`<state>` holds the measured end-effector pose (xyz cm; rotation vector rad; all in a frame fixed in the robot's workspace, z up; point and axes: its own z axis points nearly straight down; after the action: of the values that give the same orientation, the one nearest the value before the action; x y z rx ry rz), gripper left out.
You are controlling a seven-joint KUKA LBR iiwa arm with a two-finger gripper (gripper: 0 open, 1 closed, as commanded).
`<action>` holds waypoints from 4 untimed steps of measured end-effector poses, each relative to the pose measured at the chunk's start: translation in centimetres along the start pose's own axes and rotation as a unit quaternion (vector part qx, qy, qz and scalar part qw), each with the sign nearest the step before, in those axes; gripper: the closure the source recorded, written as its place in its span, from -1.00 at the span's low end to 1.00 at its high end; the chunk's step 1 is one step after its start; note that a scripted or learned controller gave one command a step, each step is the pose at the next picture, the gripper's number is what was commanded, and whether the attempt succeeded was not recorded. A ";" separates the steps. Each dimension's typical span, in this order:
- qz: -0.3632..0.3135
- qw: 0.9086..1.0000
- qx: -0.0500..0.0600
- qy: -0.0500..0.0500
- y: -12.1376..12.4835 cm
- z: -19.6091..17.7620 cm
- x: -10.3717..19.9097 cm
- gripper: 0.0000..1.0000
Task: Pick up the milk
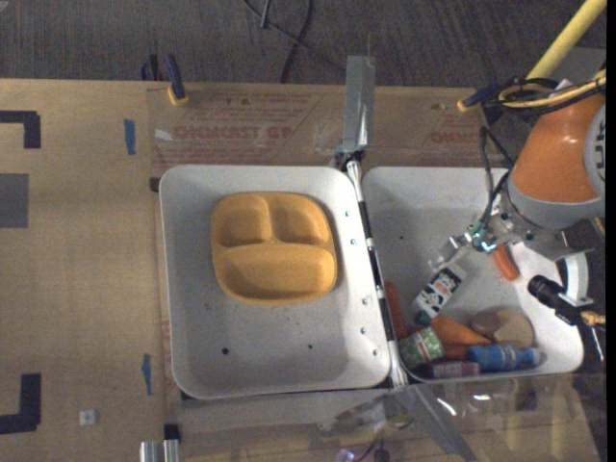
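The milk point(438, 293) is a small white carton with black patches. It lies tilted in the right bin point(404, 210), near the bin's middle, with its top pointing up and to the right. My gripper point(473, 242) hangs just above and to the right of the carton's top end, under the grey and orange wrist point(558, 162). Nothing shows held in the gripper.
Crowded along the right bin's front edge are an orange carrot point(460, 332), a green bottle point(420, 346), a blue bottle point(502, 357) and a tan lump point(505, 325). An orange divided tray point(274, 246) sits in the left bin point(192, 335).
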<state>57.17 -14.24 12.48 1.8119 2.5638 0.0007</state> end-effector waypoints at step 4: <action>0.036 0.999 0.002 0.001 3.0 -5.8 11.2 -1.00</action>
<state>56.20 -2.66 18.23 1.9059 2.4985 -0.0024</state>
